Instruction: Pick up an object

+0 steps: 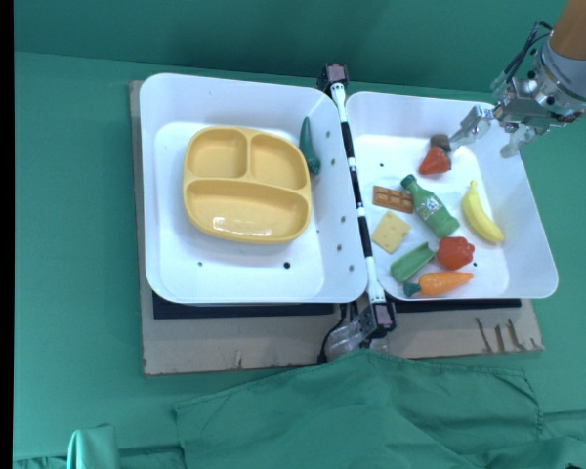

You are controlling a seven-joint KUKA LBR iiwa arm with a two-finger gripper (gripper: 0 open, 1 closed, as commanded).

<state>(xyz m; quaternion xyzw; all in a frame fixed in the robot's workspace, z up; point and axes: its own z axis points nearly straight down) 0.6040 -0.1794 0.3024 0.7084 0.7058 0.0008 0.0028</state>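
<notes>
Above right bin [527,262]: tool [492,131] spread, holding nothing; green bottle [430,206] label unreadable.

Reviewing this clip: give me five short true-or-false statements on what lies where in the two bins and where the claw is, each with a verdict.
1. The yellow plate lies in the left bin. True.
2. The banana lies in the left bin. False: it lies in the right bin.
3. The claw is over the right bin's far side. True.
4. The carrot sits on the plate. False: it lies at the right bin's near edge.
5. A bottle lies in the right bin. True.
</notes>
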